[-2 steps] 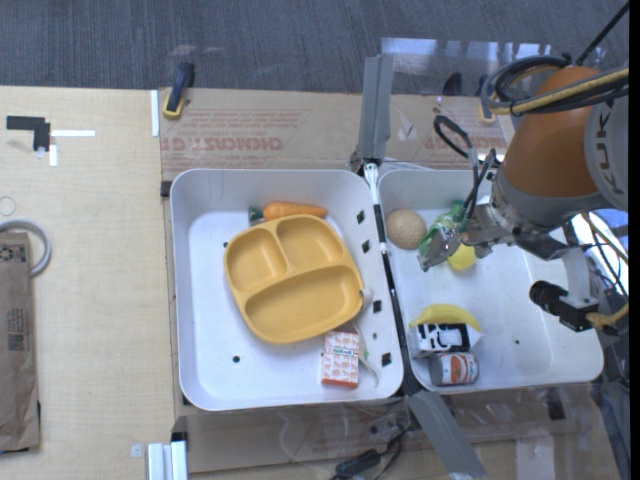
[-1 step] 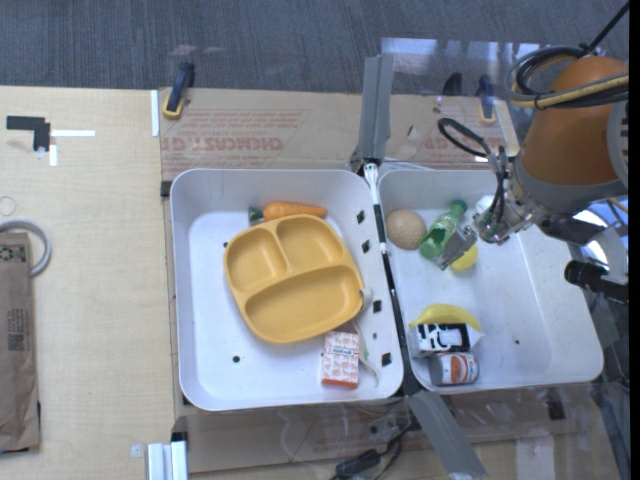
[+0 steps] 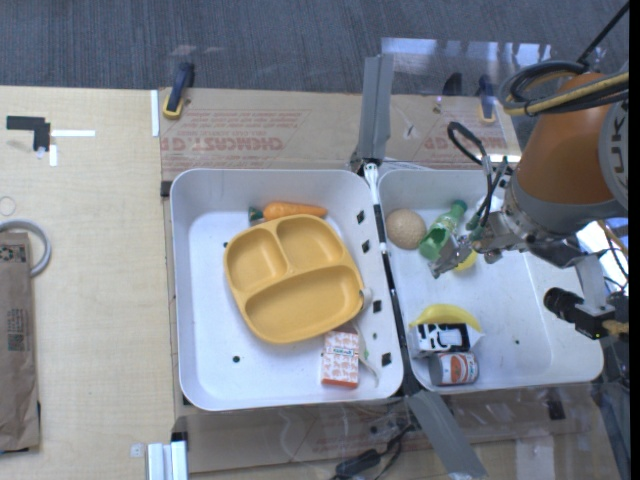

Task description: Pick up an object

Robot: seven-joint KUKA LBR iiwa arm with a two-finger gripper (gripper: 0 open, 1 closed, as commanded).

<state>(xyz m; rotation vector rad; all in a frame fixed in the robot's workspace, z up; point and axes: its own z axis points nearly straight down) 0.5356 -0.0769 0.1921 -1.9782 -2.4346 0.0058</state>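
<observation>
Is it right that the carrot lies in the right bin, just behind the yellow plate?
Not quite. The carrot does lie just behind the yellow plate, but both are in the left bin, not the right bin. The camera view shows this.
</observation>
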